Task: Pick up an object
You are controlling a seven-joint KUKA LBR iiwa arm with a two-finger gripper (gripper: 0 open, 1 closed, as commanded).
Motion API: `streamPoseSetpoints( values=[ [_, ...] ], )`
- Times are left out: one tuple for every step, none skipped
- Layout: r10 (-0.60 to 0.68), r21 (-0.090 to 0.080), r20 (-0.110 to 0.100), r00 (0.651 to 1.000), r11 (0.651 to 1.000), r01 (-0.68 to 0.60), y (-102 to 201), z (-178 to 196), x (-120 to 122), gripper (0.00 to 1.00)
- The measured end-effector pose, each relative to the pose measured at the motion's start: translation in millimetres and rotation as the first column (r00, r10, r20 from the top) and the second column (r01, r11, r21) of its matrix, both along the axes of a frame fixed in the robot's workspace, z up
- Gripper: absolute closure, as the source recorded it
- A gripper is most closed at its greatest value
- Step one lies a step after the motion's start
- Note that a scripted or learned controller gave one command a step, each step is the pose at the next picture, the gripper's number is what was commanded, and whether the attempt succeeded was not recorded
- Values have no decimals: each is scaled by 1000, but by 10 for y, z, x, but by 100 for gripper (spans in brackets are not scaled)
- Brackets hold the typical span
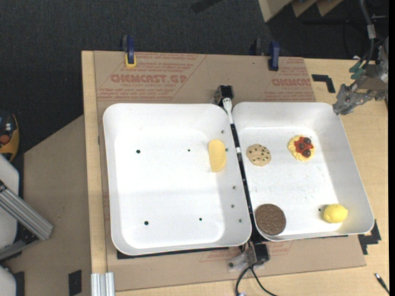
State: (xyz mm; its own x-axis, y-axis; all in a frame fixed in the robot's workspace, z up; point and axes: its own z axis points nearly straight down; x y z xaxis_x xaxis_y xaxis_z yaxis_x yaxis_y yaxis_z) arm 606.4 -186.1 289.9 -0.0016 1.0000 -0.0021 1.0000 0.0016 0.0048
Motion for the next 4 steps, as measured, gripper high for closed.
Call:
streamPoseSetpoints(
  values=[
    [-8,2,-9,1000,1000,8,-401,-109,-723,100],
    [-5,3,-9,1000,1000,5,-385,-153,-1300,100],
    [3,-6,15,1000,1000,-3,-210,1336,-1071,100],
    [3,7,-15,1000,1000,-3,210,91,-878,100]
  ],
)
